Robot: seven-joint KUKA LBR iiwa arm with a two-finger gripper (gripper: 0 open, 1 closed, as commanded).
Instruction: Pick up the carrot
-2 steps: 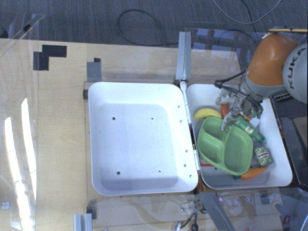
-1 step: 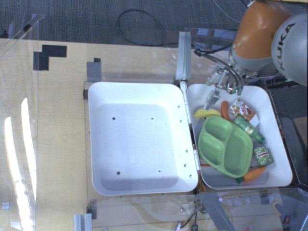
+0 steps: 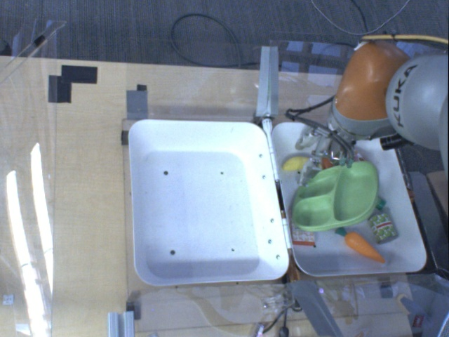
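The gripper [image 3: 319, 149] hangs over the right bin's [image 3: 410, 255] far end beside a green dish [image 3: 337, 196]; its grip cannot be told. The carrot [image 3: 363, 246] lies near, apart. Wooden bench [image 3: 77, 209], grey carpet beyond; the arm [image 3: 393, 93] reaches from the right.

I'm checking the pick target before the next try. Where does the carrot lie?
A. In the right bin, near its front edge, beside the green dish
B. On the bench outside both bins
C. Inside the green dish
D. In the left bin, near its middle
A: the carrot lies on the floor of the right bin near its front edge, just past the rim of the green dish.
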